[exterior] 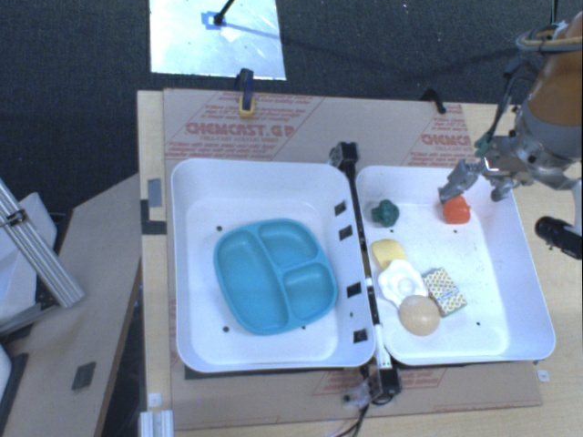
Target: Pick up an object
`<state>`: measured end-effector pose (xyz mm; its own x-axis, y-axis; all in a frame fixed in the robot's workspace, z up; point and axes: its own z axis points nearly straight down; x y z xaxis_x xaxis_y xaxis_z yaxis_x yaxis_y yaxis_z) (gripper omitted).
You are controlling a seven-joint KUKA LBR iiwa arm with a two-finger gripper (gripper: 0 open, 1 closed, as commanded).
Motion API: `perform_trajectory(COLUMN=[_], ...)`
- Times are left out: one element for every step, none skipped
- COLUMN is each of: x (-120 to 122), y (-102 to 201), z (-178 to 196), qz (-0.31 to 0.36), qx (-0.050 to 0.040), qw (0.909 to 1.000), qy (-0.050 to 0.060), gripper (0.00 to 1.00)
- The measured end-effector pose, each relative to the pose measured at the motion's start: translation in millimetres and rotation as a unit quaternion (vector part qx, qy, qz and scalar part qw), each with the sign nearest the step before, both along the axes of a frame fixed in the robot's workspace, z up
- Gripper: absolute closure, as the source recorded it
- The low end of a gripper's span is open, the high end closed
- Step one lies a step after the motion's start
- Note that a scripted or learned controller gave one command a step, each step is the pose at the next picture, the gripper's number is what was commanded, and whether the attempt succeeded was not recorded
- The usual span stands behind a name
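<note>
A: Arm (554,107) appearance, camera view. Enters at roughly 3 o'clock of frame. Wide orange band, rounded, above a pale grey wrist section.

B: Gripper (480,181)?

A: Grey metal, angular, two slim fingers (455,185) splayed from a boxy grey body. Small teal-green spot on the body near 9 o'clock of the wrist.

B: Cabling?

A: Thin dark cables loop over the top of the orange band, toward 12 o'clock. One dark rounded part sits lower, near 5 o'clock of the wrist; detail too blurred to log.
</note>
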<state>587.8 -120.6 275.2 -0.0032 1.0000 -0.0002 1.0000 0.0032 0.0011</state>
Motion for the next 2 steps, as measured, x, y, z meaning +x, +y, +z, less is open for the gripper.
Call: perform_trajectory(x=[2,4], y=[-5,-7], z=[-42,-84], qz=[-0.001,-0.001], qx=[-0.0002,-0.0002], qw=[1.0000,1.0000], qy=[0.001,0.000], gripper=[0.00,0.00])
